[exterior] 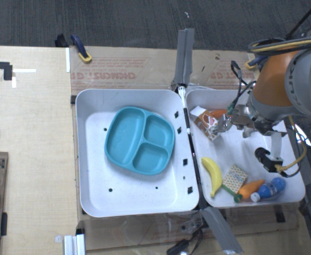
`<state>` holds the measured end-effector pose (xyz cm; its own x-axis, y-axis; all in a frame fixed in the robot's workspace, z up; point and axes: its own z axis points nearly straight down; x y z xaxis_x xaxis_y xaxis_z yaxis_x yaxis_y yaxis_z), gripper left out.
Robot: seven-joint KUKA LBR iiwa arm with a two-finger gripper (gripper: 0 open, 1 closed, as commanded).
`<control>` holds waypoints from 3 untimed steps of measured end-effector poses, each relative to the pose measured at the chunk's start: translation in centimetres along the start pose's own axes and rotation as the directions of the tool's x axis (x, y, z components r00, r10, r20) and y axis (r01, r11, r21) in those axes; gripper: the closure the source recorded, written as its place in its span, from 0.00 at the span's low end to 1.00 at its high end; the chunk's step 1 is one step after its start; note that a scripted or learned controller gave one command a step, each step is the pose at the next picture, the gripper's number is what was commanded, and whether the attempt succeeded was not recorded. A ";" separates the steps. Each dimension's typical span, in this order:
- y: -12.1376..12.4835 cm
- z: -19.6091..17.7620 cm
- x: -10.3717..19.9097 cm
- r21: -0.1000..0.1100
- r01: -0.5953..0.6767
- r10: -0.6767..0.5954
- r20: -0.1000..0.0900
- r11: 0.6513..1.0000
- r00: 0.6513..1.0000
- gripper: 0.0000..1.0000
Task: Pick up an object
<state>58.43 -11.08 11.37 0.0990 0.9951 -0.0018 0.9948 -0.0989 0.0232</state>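
The right bin (291,195) holds several objects. An orange and white snack packet (207,122) lies at its far left. Along the near side lie a yellow banana (213,175), a small patterned packet (233,178), an orange carrot (250,188) and a blue bottle (270,189). My gripper (227,122) hangs low over the far part of this bin, right at the snack packet's right edge. I cannot see whether it touches the packet. The grey arm with its orange band (272,81) reaches in from the right.
The left bin (92,185) holds a blue divided plate (139,141). A grey divider post (184,57) stands between the bins at the back. Black cables (272,161) hang off the wrist over the right bin. The wooden bench (28,142) extends to the left.
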 end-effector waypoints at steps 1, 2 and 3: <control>5.5 0.8 1.7 -0.001 0.025 -0.025 0.000 1.000 1.000 0.00; 7.8 1.5 1.2 0.006 0.058 -0.058 0.001 0.998 0.998 0.00; 3.3 -4.6 1.9 0.026 -0.131 0.131 0.003 0.991 0.991 0.00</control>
<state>61.80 -9.52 16.04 0.2282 0.9736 -0.0018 0.9736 -0.2283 -0.0030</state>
